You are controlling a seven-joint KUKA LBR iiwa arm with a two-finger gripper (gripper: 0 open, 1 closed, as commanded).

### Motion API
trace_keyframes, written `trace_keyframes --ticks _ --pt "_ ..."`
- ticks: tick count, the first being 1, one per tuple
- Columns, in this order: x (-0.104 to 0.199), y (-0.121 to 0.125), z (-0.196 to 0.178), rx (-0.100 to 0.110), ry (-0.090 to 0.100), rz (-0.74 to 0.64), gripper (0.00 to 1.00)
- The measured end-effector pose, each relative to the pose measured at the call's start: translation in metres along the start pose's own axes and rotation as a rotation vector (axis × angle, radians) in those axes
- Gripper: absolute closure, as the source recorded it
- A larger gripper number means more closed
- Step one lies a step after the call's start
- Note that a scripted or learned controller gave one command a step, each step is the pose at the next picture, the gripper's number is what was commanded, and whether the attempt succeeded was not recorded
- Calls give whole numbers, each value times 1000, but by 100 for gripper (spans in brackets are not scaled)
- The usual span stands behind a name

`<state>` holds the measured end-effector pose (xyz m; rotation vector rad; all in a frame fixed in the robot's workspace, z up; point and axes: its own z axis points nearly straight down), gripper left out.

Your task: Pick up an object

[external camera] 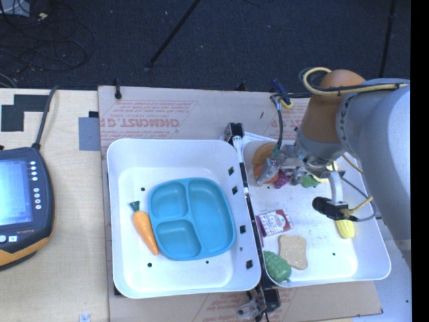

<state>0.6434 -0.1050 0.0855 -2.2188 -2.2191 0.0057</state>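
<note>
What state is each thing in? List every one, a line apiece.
blue tray: flat in the left bin, compartments bare.
toy carrot: lying beside the tray's left edge.
red packet: flat in the right bin.
tan slice: lying flat.
green toy: at the bin's near-left corner.
toy corn: lying by the right wall.
gripper: low over the clutter at the back.
handheld screen: lit.

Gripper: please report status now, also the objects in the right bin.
Gripper low over far end of right bin, among small objects there. Nothing seen held. Red packet, tan slice, green piece, corn lie loose nearby.
</note>
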Motion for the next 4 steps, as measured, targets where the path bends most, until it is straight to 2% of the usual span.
trace_keyframes --ticks 1,2,3,4 --pt "23 0 0 3 -1 -2 0" --pt "3 0 0 0 0 0 0" --pt "3 -2 -7 14 2 -1 100" --pt "41 -60 -134 -7 2 -3 100"
